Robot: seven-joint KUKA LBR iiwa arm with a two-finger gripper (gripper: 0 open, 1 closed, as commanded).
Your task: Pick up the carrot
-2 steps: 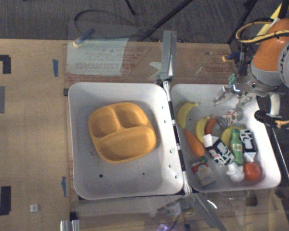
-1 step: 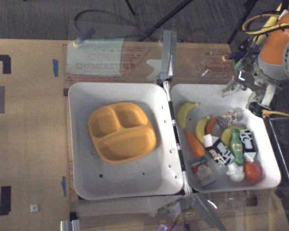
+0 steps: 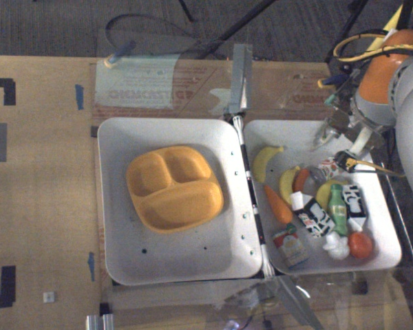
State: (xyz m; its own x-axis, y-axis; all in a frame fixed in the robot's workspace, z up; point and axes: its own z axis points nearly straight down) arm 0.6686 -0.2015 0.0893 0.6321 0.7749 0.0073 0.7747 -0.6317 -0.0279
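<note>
Toward the left side of the right bin (image 3: 392,253), close by the divider, we are finding the carrot (image 3: 278,205) lying flat and slanted, its thin tip pointing to the far left and its thick end to the near right. A banana (image 3: 264,161) is lying just beyond its tip, a second yellow fruit (image 3: 288,181) is sitting just to its right, and a small packet (image 3: 292,245) is lying near its thick end. We are judging the carrot to be a light, stiff toy with a smooth and rather slippery skin, so it is likely to skid out of a loose pinch. We are thinking the best hold is across the thicker half, fingers closing over its width, where there is more body to grip and a little room on the divider side.

We are seeing the gripper (image 3: 341,137) hanging over the far right part of that bin, well apart from the carrot, with the orange band and grey wrist leaning in from the right. Whether it is spread or closed we cannot tell; nothing is visibly caught in it. We are judging the reach as not yet begun: the tool needs to travel left and nearer before descending. The yellow divided plate (image 3: 173,188) is sitting in the left bin (image 3: 117,253).
</note>
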